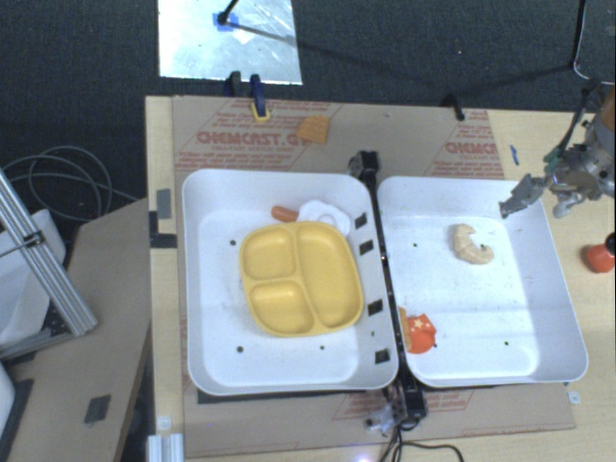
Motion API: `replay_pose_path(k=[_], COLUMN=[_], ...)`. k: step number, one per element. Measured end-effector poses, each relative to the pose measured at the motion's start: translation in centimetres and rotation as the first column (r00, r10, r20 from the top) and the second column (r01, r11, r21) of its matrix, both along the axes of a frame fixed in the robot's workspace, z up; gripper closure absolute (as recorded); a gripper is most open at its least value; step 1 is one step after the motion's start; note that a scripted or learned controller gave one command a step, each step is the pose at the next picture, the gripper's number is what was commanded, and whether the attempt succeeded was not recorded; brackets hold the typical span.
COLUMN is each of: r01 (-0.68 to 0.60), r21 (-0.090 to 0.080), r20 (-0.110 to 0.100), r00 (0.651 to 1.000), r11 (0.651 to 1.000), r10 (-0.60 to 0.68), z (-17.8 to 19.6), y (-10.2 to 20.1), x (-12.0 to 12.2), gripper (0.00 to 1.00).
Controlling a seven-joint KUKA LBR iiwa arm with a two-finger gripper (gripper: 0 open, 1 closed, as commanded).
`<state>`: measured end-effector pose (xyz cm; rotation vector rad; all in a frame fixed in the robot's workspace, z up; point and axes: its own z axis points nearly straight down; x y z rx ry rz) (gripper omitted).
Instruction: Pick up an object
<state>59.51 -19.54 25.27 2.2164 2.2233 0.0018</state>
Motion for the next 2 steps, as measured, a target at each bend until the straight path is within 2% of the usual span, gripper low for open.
replay_pose_path(k=[1,2], r01=[-0.005,-0.002], r21=[-0.004,-0.006], r20=[0.006,0.013], r00=[1.000,1.000], r11=[1.000,1.000], r10=[0.005,0.002], z=[-16.4,-16.3], y=[5.1,-1.1], x=[-0.1,6.3], gripper=[0.00,0.00])
